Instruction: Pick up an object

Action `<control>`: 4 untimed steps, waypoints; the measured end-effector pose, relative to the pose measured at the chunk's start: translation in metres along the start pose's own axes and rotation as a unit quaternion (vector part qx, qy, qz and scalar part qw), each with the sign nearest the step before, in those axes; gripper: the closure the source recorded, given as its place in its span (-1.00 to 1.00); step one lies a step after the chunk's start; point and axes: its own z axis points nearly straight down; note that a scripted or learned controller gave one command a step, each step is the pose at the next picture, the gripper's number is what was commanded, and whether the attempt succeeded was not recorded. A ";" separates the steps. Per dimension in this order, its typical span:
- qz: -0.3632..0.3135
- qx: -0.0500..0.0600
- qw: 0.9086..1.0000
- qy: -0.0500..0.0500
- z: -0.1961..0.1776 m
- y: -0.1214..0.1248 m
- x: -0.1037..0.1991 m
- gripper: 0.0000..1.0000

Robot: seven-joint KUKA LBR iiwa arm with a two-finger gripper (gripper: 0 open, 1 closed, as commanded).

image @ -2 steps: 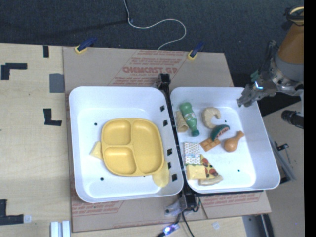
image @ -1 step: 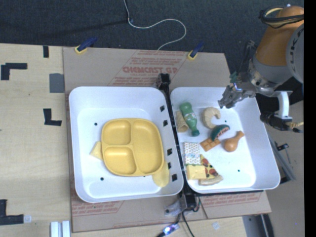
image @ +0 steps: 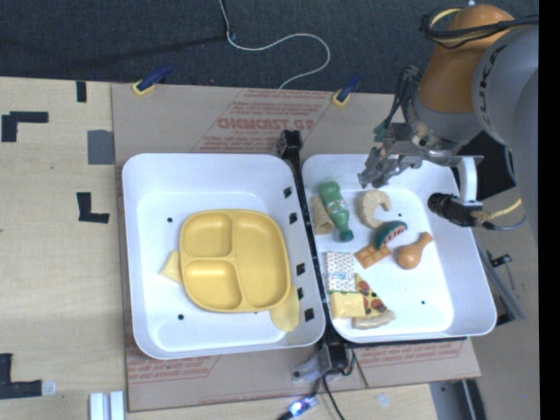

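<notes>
Wooden bench (image: 52, 261) w/ black tape marks, cardboard sheet (image: 254, 121) under both bins, dark carpet (image: 105, 24) beyond w/ white cable (image: 280, 46). Right bin (image: 464, 313): green bottle (image: 332, 206), pale croissant (image: 376, 206), drumstick (image: 411, 250), pizza slice (image: 363, 309). Gripper (image: 376, 175) over bin's far edge, just above croissant, fingers close together, nothing pinched. Left of it, left bin (image: 149, 191) w/ yellow tray (image: 234, 259).

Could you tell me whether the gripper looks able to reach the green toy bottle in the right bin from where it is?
Probably yes: the gripper hovers just right of the green toy bottle, with nothing lying over it.
</notes>
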 end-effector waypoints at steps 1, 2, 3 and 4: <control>0.000 0.000 1.000 0.000 0.002 -0.002 0.053 1.00; 0.001 -0.001 1.000 0.000 -0.004 -0.001 0.075 1.00; 0.002 -0.001 1.000 0.000 -0.025 0.000 0.076 1.00; 0.003 0.001 1.000 -0.001 -0.008 0.006 0.082 1.00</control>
